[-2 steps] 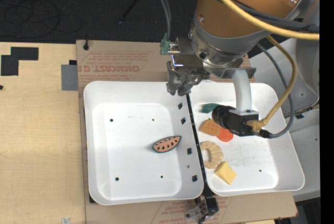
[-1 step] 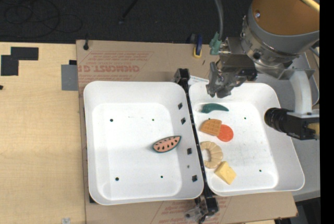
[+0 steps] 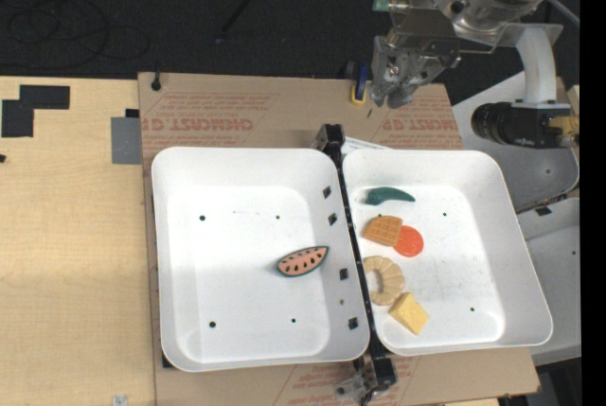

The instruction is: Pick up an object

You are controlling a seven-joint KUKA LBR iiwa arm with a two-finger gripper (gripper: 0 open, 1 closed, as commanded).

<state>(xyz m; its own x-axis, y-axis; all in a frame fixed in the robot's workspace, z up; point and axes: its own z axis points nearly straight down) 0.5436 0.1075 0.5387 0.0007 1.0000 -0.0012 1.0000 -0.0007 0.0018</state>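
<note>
My gripper hangs high above the back edge of the right bin, well clear of everything in it, and nothing shows between its fingers. In the right bin lie a teal curved piece, a waffle-like orange square, a red-orange disc, a beige ring-shaped pastry and a yellow cheese wedge. A watermelon slice lies alone in the left bin, towards its right side.
A black clip strip runs along the divide between the two bins. Both bins rest on a cardboard sheet on the wooden bench. Most of the right bin's objects cluster along its left half.
</note>
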